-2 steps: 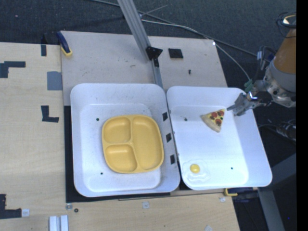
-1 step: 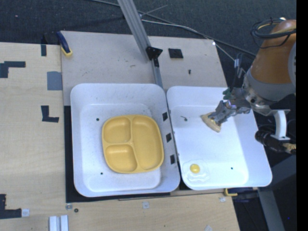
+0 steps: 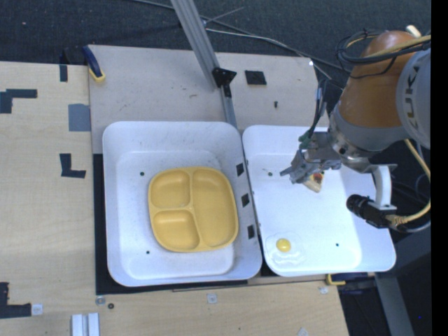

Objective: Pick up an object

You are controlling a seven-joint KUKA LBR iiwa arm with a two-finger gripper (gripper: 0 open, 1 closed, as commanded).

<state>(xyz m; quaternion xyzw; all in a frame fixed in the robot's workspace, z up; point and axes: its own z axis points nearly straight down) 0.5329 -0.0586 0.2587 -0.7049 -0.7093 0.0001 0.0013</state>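
Fingers of the gripper [image 3: 306, 176] hang over the right bin [image 3: 350, 254], near the middle of its far half, and a small red, white and yellow object [image 3: 316, 181] shows right at their tips. It is too small to name, and whether it is pinched between the fingers or only lies on the bin floor under them cannot be told, nor whether the fingers are spread or closed. Above the gripper the arm's grey wrist [image 3: 364, 128] and orange band [image 3: 374, 75] rise toward the bench's far right corner, with black cables looped over them.

Nearer the front edge of the same bin, toward its left corner, lies a toy fried egg [image 3: 284, 249], white with a round yellow yolk, well apart from the gripper.

Left bin [image 3: 119, 187], touching the right one along their shared wall, carries a yellow divided plate [image 3: 192, 208] with three compartments, lying flat around the middle of the floor, slightly toward the front right.

Behind the bins a grey metal strut [image 3: 196, 30] slants down across the bench [image 3: 154, 82] to a black clamp [image 3: 224, 78] at the far edge where the two bins meet.
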